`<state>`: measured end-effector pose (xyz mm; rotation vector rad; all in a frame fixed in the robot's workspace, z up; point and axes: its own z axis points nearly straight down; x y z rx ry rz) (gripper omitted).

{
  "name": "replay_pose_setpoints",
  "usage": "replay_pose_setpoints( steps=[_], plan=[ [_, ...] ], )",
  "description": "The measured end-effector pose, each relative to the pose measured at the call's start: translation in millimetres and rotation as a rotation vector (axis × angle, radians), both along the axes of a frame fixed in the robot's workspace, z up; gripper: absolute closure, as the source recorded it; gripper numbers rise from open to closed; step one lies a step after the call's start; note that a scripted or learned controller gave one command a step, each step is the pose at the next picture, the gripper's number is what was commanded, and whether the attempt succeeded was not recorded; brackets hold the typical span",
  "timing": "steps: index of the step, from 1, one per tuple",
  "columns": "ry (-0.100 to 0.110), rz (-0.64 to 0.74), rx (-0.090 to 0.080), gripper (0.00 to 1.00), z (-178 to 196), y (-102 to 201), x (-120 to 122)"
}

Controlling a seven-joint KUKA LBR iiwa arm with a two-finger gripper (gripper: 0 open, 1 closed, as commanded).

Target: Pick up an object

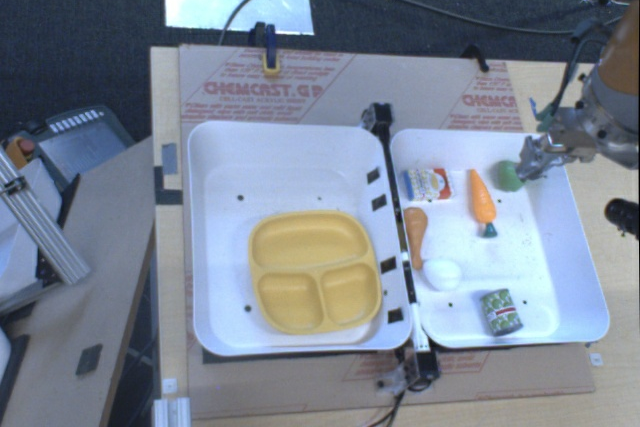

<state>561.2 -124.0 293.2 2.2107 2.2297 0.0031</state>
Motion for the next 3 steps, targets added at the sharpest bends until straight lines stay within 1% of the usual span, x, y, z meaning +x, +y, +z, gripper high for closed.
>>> replay_pose_setpoints(
  steps=[1, 2, 3],
  plan=[
    [-0.001, 0.001, 0.001, 1.00, 1, 54, 13],
    [0.002, 0.001, 0.001, 1.00, -22, 105, 27],
    [0.000, 0.001, 0.002, 1.00, -33, 158, 50]
  ],
)
